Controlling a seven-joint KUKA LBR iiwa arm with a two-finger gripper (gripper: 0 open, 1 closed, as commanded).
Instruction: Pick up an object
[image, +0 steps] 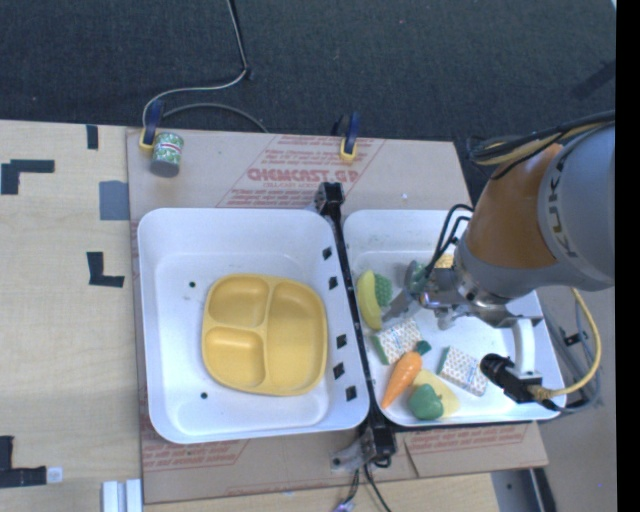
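Observation:
The right bin (400, 228) holds several small items. A yellow-green piece (370, 298) lies by its left wall. Below that piece are a white checkered block (399, 336), an orange carrot (402, 374) and a green pepper (427, 402) on a yellow disc. A second checkered block (463, 370) lies further right. My gripper (408, 288) hangs low over the bin's middle, just right of the yellow-green piece and above the first checkered block. I see nothing clearly held in it.
The left bin (165, 250) holds a yellow divided plate (265, 333). A black divider with clips (343, 300) runs between the bins. A small can (166, 153) and a cable sit at the bench's back left. The arm's grey and orange body (530, 225) covers the right bin's right side.

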